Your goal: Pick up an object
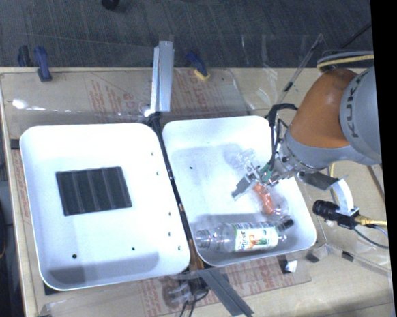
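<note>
The fingers (245, 183) reach into the right bin (204, 137) from the right, low over its floor near the middle; they are small and grey, and whether they stand apart or together cannot be told. Just above them lies a crumpled piece of clear plastic (240, 159), close to the tips, though contact cannot be made out. Just below and to the right lies a small orange object in clear wrapping (267, 198), close beside the wrist but not between the fingers. Farther toward the near wall, a clear plastic bottle (240, 237) with an orange and green label lies on its side along the bin's front edge, its dark cap pointing right. Behind the fingers the grey arm (332, 120) with its orange band rises over the bin's right rim. The left bin (41, 153) sits touching the right one and holds a dark ribbed rectangular tray (93, 190) lying flat near its centre. Both bins rest on the pale worktop (76, 82), and blue clamps (41, 63) grip its far edge.
</note>
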`<state>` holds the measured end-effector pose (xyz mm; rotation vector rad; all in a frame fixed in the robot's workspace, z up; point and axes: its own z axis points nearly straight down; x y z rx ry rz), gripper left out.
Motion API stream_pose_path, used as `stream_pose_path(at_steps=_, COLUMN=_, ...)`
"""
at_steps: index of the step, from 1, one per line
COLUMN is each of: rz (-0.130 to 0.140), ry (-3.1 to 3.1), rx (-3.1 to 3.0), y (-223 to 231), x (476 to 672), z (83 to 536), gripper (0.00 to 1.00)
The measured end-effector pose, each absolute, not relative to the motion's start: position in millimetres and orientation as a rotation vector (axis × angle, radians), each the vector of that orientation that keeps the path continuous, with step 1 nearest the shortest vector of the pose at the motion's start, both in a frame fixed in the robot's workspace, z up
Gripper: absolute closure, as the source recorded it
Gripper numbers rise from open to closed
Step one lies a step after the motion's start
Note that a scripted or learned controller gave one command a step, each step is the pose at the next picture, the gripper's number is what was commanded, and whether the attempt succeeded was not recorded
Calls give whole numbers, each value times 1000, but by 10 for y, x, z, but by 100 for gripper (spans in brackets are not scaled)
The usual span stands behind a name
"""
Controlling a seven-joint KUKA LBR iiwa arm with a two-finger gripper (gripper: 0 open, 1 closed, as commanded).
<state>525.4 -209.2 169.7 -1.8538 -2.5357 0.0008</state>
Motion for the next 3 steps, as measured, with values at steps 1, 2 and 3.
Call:
stream_pose_path(at_steps=1, rz=1, ry=-2667, rx=-1659, y=-2085, x=5694, z=1099, gripper=0)
stream_pose_path(at_steps=2, rz=0, ry=-2667, rx=-1660, y=-2098, x=5518, z=1683, gripper=0)
stream_pose_path(at_steps=3, rz=1, ry=-2688, rx=-1627, y=-2106, x=5728, z=1498, gripper=0)
